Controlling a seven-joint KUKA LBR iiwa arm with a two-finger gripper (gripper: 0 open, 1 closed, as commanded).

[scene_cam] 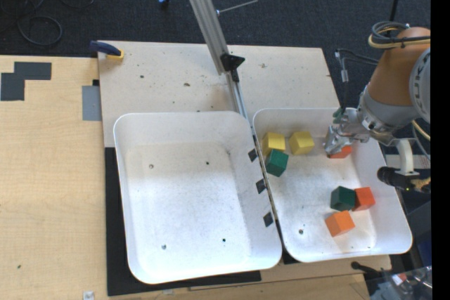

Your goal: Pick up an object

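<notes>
Your gripper (339, 140) sits low at the upper right of the right bin (394, 239), right over a small red block (340, 152) that peeks out beneath it; whether it is clenched or released on that block, you cannot tell from here. That block looks like a little rigid cube, probably light and hard, so it should take a firm pinch across two flat opposite faces without giving. Its faces look smooth, so a squeeze on a corner could let it squirt out. Only a red-orange sliver of it shows. Left of it you have two yellow blocks (301, 142) and a green block (277, 163); lower down sit a dark green block (343, 198) and two orange blocks (340, 223).
</notes>
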